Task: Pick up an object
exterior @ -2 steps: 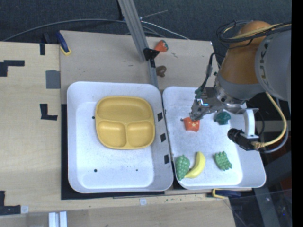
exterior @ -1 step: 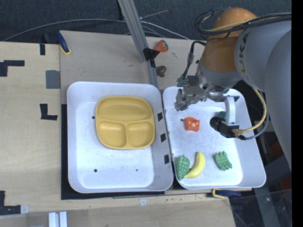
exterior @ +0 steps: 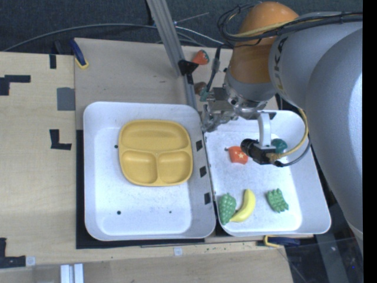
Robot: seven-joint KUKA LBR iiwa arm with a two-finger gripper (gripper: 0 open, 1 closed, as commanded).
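Hovering the grey two-finger gripper [exterior: 211, 120], grip unreadable, just beside the small red-orange plastic toy [exterior: 238, 154] lying in the right white bin [exterior: 259, 184], seemingly light, rigid, slick, best pinched across its middle.

Bench top [exterior: 35, 158]: pale wood under my reach, running off the left and lower edges.
Tape marks [exterior: 58, 139]: short black strips stuck on the wood at left, some bent in an L.
Grey patch [exterior: 66, 98]: a small grey rectangle on the wood, above the tape marks.
Floor [exterior: 70, 10]: dark blue-grey carpet along the top, behind my bench.
Cables [exterior: 88, 31]: thin dark lines trailing across the carpet.
Metal post [exterior: 168, 34]: grey bar slanting in from the top.
Light: even, with soft shadows.
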